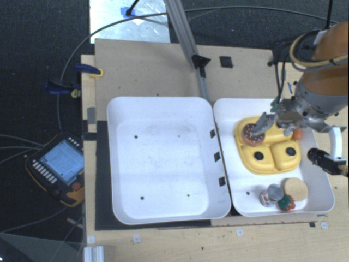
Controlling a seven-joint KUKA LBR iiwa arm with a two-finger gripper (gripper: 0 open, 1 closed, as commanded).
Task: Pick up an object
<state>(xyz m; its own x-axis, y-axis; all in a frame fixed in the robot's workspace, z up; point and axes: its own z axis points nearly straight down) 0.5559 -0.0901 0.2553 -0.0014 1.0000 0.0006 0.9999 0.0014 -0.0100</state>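
While nothing sits between my fingers that I can vouch for, I judge the pick barely begun: my gripper (265, 123) hangs low over the right bin (229, 146), its tip at the upper left part of the yellow moulded tray (275, 158), right by the small round brownish thing with a pale speckled top (253, 135) that lies in one of the tray's hollows. Whether I am touching that piece or merely hovering just beside it, I cannot tell from this slant, and how wide my fingers stand is equally hidden (they merge into one grey wedge here), so I will not claim a grasp. Everything that could be picked lies in this same bin: the yellow tray with its load, a little orange bit (297, 135) near the tray's upper right edge, and down at the near side a tan disc (296, 188), a small greyish can-like item (271, 194) and a green and red lump (285, 202) huddled close together. What is left, as I judge it, is all of it: close on something, then lift it clear of the bin
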